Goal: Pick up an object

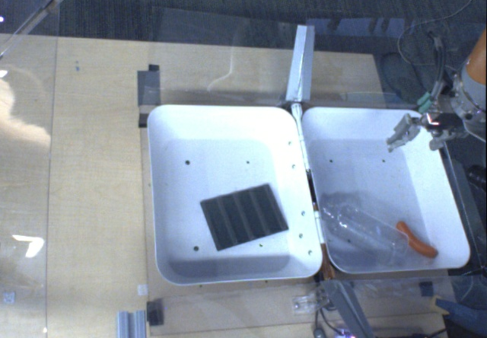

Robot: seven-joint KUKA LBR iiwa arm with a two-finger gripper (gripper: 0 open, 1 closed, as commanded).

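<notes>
Claw [417, 133] above right bin's far side | clear bottle [364, 229] near front, well apart

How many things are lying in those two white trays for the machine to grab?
3. A dark ribbed mat lies in the left bin. A clear plastic bottle and an orange piece lie near the front of the right bin. Nothing seems hidden.

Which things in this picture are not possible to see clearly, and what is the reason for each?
- Arm, camera view: cut off by the right edge, so most of its body is unseen.
- Tool, camera view: small and blurred above the right bin; its state cannot be told.
- Clear bottle, camera view: transparent against white, so its outline is faint.
- Orange object, camera view: too small to identify.
</notes>
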